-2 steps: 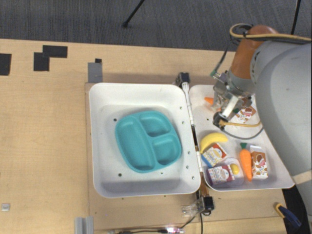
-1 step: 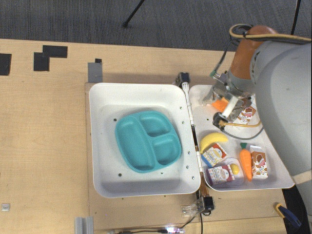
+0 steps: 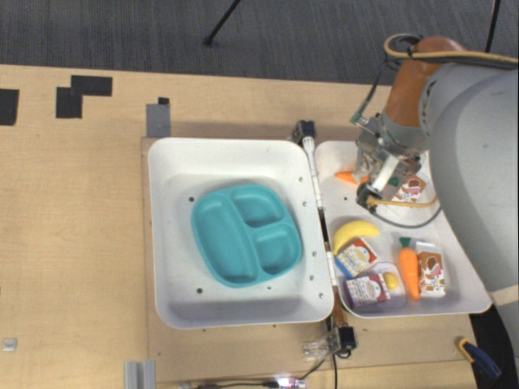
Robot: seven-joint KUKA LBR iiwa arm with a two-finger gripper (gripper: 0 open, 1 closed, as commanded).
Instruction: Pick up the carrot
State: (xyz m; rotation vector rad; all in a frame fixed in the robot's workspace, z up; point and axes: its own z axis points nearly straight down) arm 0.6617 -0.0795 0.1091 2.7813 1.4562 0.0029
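The carrot [image 3: 409, 272], orange with a green top, lies near the front right of the right bin [image 3: 462, 298], between a purple-lidded cup [image 3: 373, 290] and a red-and-white packet [image 3: 431, 273]. My gripper [image 3: 365, 165] hangs over the back of the same bin, well behind the carrot. A small orange piece [image 3: 346, 177] pokes out from under its left side; whether the gripper touches it is hidden.
A banana [image 3: 357, 232] and a snack packet [image 3: 357, 258] lie left of the carrot. Another packet [image 3: 412, 189] sits under the wrist. In the left bin [image 3: 166, 217] rests a teal divided plate [image 3: 246, 235]. A divider rail [image 3: 320, 217] separates the bins.
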